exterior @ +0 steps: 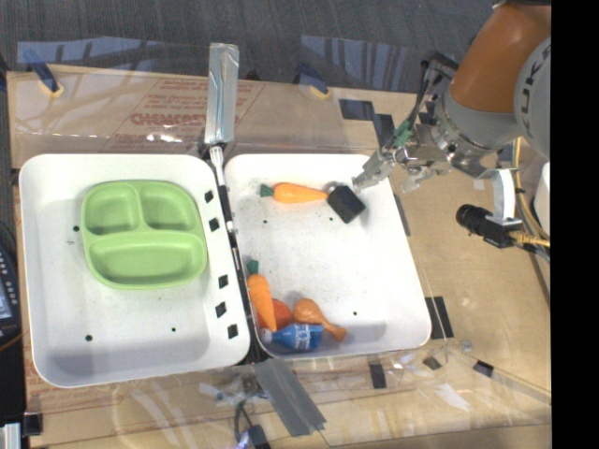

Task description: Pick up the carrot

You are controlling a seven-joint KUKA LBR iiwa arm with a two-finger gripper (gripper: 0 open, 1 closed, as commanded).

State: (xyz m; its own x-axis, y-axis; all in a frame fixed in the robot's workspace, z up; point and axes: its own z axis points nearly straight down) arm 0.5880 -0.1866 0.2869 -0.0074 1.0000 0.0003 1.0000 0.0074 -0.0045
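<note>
two shallow white bins were set side by side on a brown bench covered with clear plastic sheeting, over grey carpet. the carrot [299, 194] lay flat near the far wall of the right bin [393, 293], its green end turned toward the divider and its orange tip toward the gripper [345, 203]. the gripper's black fingertip was seen just beside, perhaps touching, the carrot's tip; whether it was released or clenched could not be told, and nothing was seen held in it. the grey arm with its orange band [501, 40] was reaching in from the right. at the near corner of the same bin, well apart from the gripper, a second carrot [260, 299], an orange drumstick-like toy [316, 313] and a blue bottle [298, 338] were piled together. a green divided plate [143, 233] was lying in the left bin [56, 335]. the task's carrot was smooth, tapered and bright orange, with a small green top.
</note>
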